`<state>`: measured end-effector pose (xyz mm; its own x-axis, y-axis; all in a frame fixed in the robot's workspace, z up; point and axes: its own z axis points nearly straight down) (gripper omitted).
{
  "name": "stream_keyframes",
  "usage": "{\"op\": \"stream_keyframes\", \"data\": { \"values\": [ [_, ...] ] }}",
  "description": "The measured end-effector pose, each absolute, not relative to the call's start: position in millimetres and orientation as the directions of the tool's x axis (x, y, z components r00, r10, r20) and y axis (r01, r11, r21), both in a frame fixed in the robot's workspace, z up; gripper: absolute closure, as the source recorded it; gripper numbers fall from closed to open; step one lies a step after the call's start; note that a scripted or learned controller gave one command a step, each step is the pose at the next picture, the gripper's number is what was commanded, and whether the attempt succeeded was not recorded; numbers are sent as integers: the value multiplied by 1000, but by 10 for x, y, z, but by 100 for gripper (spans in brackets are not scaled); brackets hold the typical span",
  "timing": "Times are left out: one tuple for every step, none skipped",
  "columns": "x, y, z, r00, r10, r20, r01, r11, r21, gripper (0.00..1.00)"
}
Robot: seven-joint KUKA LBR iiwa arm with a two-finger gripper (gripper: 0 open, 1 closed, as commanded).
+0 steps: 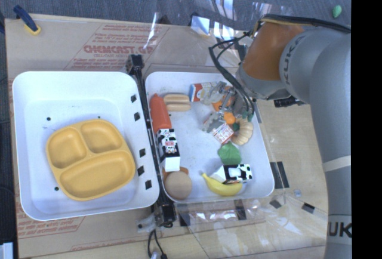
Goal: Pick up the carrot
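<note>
In the right bin [262,177], a small orange piece that looks like the carrot [229,117] lies at the upper right among other toy food. My gripper [222,110] is down in the bin right over it, its metal parts covering most of the carrot. Cables and the wrist hide how the gripper stands. The grey arm with its orange band [268,52] comes in from the right above the bin's far corner.
Around the carrot are a tan pastry [245,131], a red-and-white packet [222,132], a green piece [230,152] and a small carton [200,92]. A long red-orange tube [159,113], a bun [176,101], a banana [221,186] and a brown egg [178,185] lie further off. The left bin [30,91] holds a yellow divided plate [89,159].
</note>
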<state>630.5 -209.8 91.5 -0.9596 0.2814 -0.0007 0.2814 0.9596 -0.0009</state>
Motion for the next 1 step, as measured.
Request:
{"op": "stream_keyframes", "data": {
  "values": [
    [6336,-2085,1053,-962,273,-8,273,962,-2,100]
  ]
}}
